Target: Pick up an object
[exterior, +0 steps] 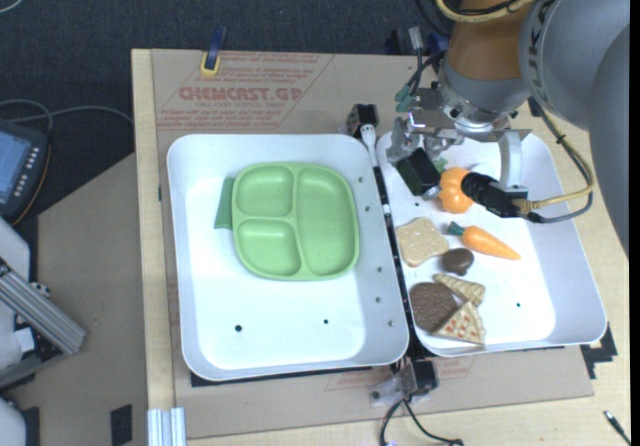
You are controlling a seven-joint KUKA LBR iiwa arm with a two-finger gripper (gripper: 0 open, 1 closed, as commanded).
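The tool (425, 156) is seen low over the far left corner of the right bin (570, 314); whether it is spread or pressed together cannot be told. A small orange pepper (455, 189) lies just to its right and slightly nearer, while the carrot (485, 239) lies nearer again, its long axis slanting toward the near right.

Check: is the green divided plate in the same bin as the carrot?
No, the green divided plate lies in the left bin, while the carrot lies in the right bin.
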